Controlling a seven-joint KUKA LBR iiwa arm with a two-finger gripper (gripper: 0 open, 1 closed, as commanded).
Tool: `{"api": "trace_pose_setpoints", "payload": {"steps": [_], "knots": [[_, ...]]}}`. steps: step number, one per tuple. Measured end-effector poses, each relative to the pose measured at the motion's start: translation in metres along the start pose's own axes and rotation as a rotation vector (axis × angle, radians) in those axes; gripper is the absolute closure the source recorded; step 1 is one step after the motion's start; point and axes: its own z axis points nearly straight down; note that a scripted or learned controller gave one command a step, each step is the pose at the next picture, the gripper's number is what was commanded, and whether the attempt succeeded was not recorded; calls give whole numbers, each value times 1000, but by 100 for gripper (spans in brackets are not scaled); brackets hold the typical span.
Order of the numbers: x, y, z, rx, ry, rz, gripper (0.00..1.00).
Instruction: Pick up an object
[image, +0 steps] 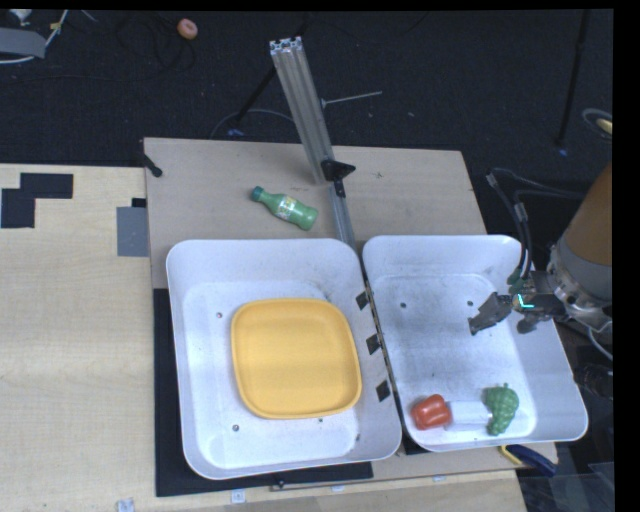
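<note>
The gripper (490, 318) hangs over the right bin (440, 270), near its right wall; whether it is wide or narrow cannot be told, and nothing shows in its grasp. A red pepper (431, 411) and green broccoli (501, 408) lie at that bin's near edge, well apart from the gripper; the left bin (200, 270) holds 1 yellow plate (295, 356), and a green bottle (285, 208) lies on the bench (420, 190) behind

- The arm (590, 250) is seen entering at the 3 o'clock edge, grey at the wrist with an orange band above it.
- The pincer (484, 321) is stretched out toward 9 o'clock, dark, and tilted slightly downward.
- Nothing is seen gripped at its tip.
</note>
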Motion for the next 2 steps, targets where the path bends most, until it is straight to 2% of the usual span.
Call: {"api": "trace_pose_setpoints", "payload": {"steps": [1,2], "knots": [[0,0,0,0,0,0,0],[-2,0,42,3,1,0,0]]}}
